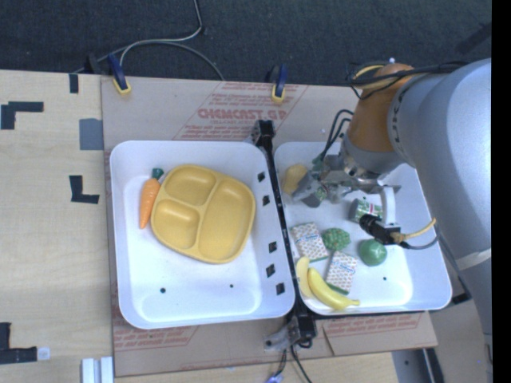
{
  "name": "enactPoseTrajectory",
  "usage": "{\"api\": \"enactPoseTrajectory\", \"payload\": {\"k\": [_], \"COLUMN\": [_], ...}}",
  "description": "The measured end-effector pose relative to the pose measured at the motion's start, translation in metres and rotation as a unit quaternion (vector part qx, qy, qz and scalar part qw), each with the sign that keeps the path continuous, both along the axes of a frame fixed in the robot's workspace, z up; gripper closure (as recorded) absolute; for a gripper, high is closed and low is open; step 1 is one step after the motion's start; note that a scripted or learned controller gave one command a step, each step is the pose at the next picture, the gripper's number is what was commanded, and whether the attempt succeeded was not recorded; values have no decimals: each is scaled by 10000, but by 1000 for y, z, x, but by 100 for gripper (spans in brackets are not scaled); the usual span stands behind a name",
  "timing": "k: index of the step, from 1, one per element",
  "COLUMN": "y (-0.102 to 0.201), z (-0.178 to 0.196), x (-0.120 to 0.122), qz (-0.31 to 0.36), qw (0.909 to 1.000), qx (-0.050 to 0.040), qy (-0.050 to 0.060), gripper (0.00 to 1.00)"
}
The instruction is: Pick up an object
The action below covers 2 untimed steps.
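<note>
- Lemon [295, 174], pale yellow, lies at the far left corner of the right bin [423, 282], just beside the hand [313, 188].
- Hand low in the bin, near the lemon; cannot tell its state.
- Step: reaching in, nothing seen held.
- Next: centre over the lemon, close, lift straight.
- Banana [323, 287] and green broccoli [336, 238] lie nearer.

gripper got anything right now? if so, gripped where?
Cannot tell. The gripper is low in the right bin, right beside a yellow object at the bin's upper left, but the view doesn't show anything held in it.
</note>
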<state>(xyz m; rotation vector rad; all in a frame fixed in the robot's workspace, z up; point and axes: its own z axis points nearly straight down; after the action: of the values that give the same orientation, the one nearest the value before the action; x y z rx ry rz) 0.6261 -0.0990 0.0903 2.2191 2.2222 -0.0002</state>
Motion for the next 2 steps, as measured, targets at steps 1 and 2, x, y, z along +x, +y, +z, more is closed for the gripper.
{"api": "enactPoseTrajectory", "payload": {"k": [1, 2], "y": [3, 3], "z": [-5, 6], "x": [27, 27], "qz": [2, 6], "qw": [10000, 10000], "qx": [0, -5], "qy": [-4, -7], "gripper": [0, 100]}}
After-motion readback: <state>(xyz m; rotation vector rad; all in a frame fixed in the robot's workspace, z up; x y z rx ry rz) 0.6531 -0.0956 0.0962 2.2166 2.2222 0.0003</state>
